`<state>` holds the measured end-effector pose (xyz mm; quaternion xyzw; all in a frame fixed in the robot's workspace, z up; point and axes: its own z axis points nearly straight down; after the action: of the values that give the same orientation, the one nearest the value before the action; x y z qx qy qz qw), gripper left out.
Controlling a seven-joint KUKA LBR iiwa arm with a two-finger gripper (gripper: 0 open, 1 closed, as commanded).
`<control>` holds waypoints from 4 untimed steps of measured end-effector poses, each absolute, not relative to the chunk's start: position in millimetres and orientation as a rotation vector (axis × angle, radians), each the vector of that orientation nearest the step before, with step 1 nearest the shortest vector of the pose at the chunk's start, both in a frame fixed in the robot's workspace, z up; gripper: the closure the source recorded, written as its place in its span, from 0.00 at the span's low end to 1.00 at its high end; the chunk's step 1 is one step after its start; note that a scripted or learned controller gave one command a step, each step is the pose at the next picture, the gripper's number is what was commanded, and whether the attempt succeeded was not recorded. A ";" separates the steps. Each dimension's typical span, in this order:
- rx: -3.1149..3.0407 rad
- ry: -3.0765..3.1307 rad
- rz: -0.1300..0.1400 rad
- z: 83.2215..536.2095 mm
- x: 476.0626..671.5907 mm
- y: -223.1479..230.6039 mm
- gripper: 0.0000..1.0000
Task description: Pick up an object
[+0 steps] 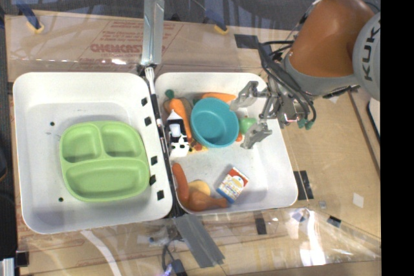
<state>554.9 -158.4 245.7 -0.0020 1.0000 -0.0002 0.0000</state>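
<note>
The bench [336, 158] carries two shallow white bins side by side, with the grey and orange arm [330, 35] reaching in from the right, over the far right corner of the right bin [275, 168]. The left bin [32, 139] holds a light green divided plate [103, 160] lying flat near its middle, well apart from everything else. The right bin holds the clutter: a teal bowl [214, 123] sits upright in its far half, with an orange carrot-like piece [220, 97] just beyond its far rim and another long orange piece [181, 114] slanting beside it on the left. Touching that orange piece on its left is a small black-and-white carton [176, 134] with a cow pattern. At the near edge of the bin lie a brownish sausage-shaped piece [184, 187] and a pale rounded item [199, 188] pressed against it, and just to their right a small blue, white and red box [232, 183] lies tilted. The gripper [253, 114] hangs just right of the bowl, its two fingers spread wide, one at the far side and one at the near side, with a small green object [248, 124] lying between them beside the bowl's right rim; whether the fingers touch it cannot be told.
</note>
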 end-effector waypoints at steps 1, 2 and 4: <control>0.182 3.127 -0.002 114.0 607.1 -138.3 0.00; 0.716 3.037 -0.005 108.0 611.5 -125.2 0.00; 1.167 2.914 0.000 265.4 596.5 -139.1 0.00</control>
<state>596.5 -139.1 265.4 0.3719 0.9283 -0.0001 0.0013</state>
